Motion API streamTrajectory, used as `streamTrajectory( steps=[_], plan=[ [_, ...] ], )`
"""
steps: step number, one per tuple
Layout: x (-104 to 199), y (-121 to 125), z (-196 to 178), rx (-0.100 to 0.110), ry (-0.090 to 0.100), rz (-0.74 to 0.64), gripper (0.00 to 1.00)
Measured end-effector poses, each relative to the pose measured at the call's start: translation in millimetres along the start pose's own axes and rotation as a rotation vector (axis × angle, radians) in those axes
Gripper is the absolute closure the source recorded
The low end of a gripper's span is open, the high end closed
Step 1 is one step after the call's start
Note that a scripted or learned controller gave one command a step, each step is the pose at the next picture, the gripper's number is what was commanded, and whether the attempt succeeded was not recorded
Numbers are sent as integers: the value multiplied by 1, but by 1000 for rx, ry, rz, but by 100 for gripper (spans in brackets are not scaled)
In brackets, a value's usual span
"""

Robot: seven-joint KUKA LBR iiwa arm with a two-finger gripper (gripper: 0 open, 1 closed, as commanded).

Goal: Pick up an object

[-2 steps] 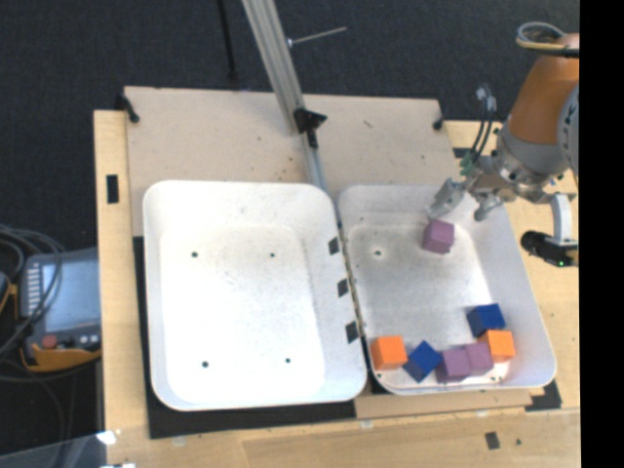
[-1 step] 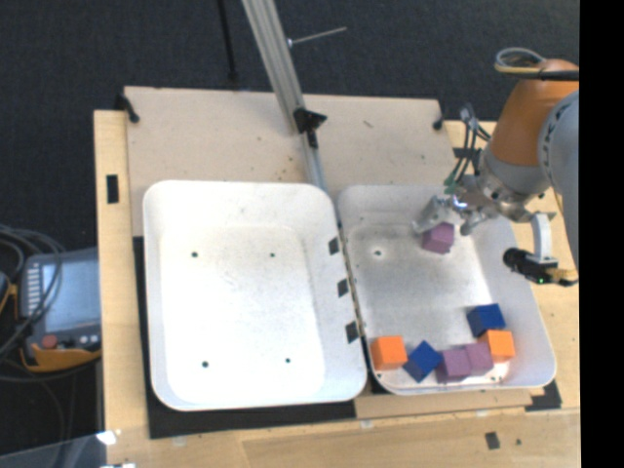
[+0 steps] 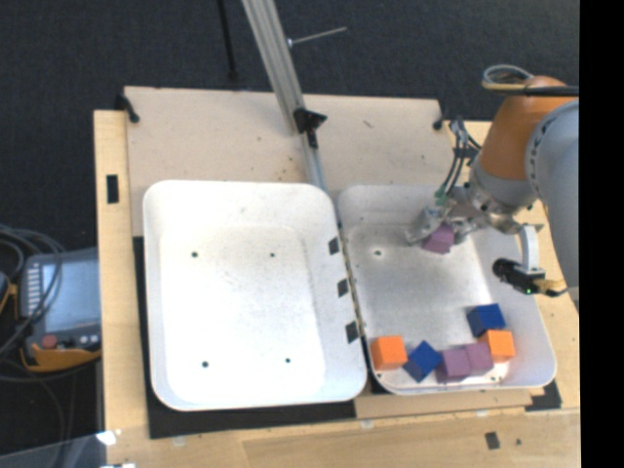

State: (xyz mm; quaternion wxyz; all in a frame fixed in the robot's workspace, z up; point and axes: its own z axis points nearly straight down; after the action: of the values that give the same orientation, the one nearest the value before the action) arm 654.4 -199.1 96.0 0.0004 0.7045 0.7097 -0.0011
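Note:
My gripper (image 3: 439, 228) hangs over the upper part of the right bin (image 3: 390, 271), reaching in from the right. Its fingers are shut on a small purple block (image 3: 440, 239), which sits between them and looks lifted a little off the bin floor. Along the bin's near edge lie several more blocks: an orange block (image 3: 389, 351), a blue block (image 3: 422, 360), two purple blocks (image 3: 466, 362), another orange block (image 3: 501, 343) and a blue block (image 3: 485, 319).
The left bin (image 3: 244, 291) sits beside the right one, with small clips along the shared edge. A slanted aluminium rail (image 3: 278, 66) rises behind the bins. The grey arm with its orange band (image 3: 507, 149) occupies the right side.

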Motion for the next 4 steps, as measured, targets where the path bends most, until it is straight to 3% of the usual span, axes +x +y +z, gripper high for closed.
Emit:
streamTrajectory(
  steps=[1, 4],
  plan=[
    [-1, 1, -14, -5, -3, -2, 100],
    [2, 12, -163, -8, 0, 0, 100]
  ],
)
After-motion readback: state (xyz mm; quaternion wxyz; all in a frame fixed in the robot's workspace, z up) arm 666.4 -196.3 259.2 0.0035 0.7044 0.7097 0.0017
